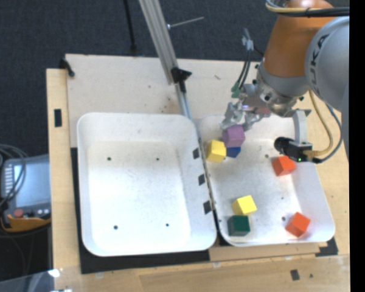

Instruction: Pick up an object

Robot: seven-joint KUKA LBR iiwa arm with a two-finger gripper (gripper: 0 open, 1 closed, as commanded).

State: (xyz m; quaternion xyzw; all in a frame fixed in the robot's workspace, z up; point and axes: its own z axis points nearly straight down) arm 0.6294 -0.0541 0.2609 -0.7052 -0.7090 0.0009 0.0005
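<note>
Dark carpet surrounds a pale wooden bench (128,81), item one, which carries everything else; a slanted aluminium strut (161,32) crosses above it.

Item two: grey arm (316,41) with an orange band, reaching in from the right and bent down over the right bin's far corner.

Item three: left bin (140,181), white, shallow, with no blocks in it. Item four: right bin (307,190), set just beside it, holding the loose stock.

Item five: gripper (238,121), poised low over the far end of the right bin. A purple block (234,135) sits directly beneath its tip, apparently pinched between the fingers and raised a little, so it reads as the chosen object. A blue block (233,151) peeks out underneath it.

Items six onward, all small cubes: yellow block (216,151), close beside the purple one near the dividing wall; second yellow block (244,205) touching a green block (238,225) at the near edge; two orange blocks (283,165), well apart along the right side. The scatter looks random.
</note>
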